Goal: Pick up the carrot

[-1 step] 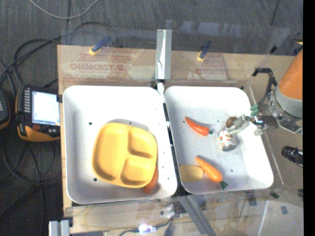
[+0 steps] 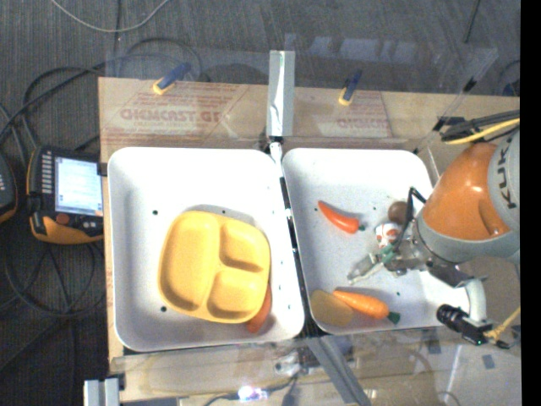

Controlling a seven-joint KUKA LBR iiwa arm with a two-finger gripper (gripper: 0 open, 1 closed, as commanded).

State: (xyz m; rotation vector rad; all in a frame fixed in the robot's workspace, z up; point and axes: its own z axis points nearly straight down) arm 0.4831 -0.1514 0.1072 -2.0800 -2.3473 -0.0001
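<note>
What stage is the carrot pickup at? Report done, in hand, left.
Done: the arm has reached into the right bin, its pincer low over the floor there. In hand: nothing visible; the carrot lies on the bin floor near the front edge, beside a tan piece, apart from the pincer. Left: move over the carrot, close on it and lift.
</note>
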